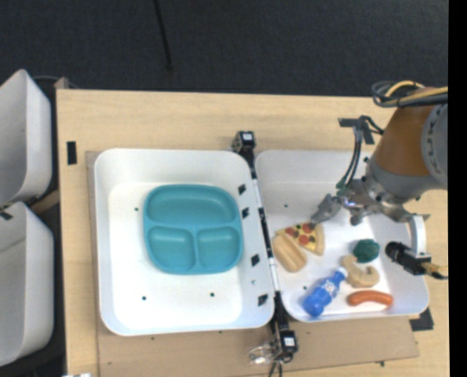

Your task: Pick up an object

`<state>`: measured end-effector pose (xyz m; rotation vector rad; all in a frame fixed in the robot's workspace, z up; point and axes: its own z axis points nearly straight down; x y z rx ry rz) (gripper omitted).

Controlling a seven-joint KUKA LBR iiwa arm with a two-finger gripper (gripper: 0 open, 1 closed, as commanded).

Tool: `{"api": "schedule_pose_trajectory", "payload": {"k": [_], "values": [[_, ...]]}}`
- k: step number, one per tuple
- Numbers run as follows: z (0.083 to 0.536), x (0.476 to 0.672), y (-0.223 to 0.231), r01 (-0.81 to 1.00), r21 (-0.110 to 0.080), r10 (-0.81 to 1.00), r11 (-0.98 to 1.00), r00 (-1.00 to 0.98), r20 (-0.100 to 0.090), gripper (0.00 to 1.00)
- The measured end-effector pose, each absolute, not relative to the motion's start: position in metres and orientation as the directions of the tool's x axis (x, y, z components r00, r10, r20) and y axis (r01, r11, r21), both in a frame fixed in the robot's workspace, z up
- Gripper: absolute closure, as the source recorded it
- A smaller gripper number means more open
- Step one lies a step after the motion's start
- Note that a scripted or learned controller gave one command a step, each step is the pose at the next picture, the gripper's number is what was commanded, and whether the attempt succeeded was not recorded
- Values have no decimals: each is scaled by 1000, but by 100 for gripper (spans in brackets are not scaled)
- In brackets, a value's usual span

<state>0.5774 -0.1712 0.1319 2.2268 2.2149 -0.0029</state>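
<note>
The right bin holds several toy foods. A pizza slice lies beside a tan bread roll near the bin's left wall. Toward the front lie a blue bottle, a red sausage, a beige piece and a dark green piece. My gripper hangs over the middle of the right bin, just above and right of the pizza slice. Its fingers are spread open with nothing between them.
A teal divided plate lies in the middle of the left bin. A ridge with black clips separates the two bins. White containers stand off the bench at the left.
</note>
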Motion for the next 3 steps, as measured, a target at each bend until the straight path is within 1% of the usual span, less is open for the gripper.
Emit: {"api": "schedule_pose_trajectory", "payload": {"k": [1, 2, 3], "values": [[145, 578, -172, 1000, 3, 1000, -10, 10, -2, 100], [191, 572, -178, 1000, 2, 1000, -5, 5, -1, 100], [253, 575, -181, 1000, 4, 1000, 2, -2, -2, 100]]}}
